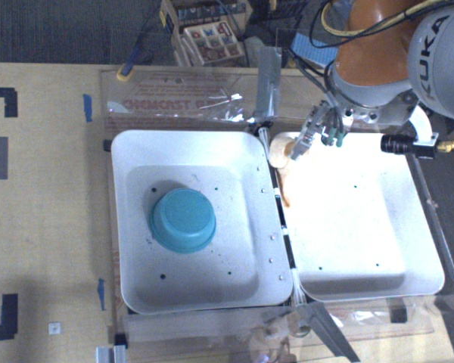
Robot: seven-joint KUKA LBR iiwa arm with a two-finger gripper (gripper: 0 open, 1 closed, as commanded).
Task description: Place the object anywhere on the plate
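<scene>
Gripper [318,136] over right bin's [363,278] far-left corner — blue plate [183,219] (left bin [136,157]).

I'm seeing hard overhead light: the right bin [363,225] blows out to glare at three o'clock, the left bin [189,165] reads evenly, and focus is slightly soft throughout.

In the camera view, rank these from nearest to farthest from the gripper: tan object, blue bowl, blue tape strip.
1. Tan object, just left of the gripper, at the right bin's top-left corner.
2. Blue bowl, in the left bin.
3. Blue tape strip, far left on the bench.
</scene>
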